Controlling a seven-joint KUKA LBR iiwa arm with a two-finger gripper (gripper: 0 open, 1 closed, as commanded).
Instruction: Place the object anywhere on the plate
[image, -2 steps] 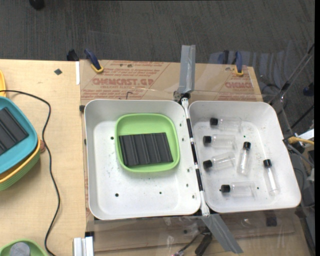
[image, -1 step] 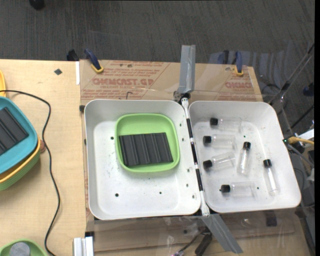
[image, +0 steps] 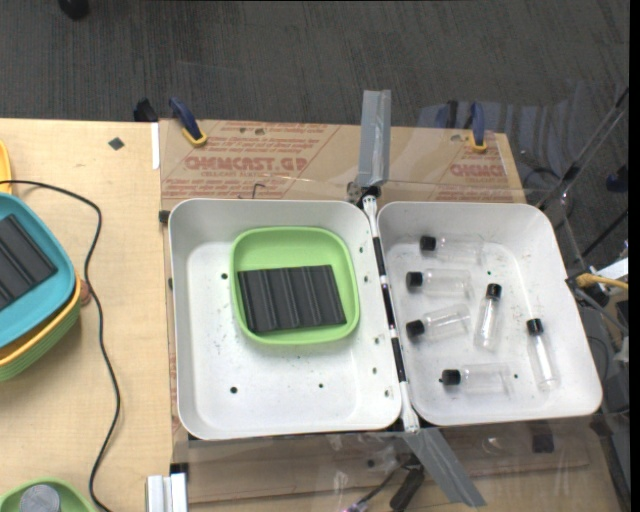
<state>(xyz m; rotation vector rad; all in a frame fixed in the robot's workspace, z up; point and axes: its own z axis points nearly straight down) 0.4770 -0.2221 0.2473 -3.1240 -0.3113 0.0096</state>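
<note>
Camera view, from above the bench (image: 100, 250): we see the left bin (image: 200, 390) carrying a green plate (image: 245, 250) with a dark ribbed insert (image: 292, 298). The right bin (image: 565, 390) holds six clear vials with black caps, lying loose on their sides and apart from one another. We judge a vial (image: 440, 323) light, rigid, smooth-walled and prone to roll or slip, perhaps breakable; we would close across the mid-barrel, jaws square to its long axis. Of the gripper's opening we cannot tell anything.
</note>
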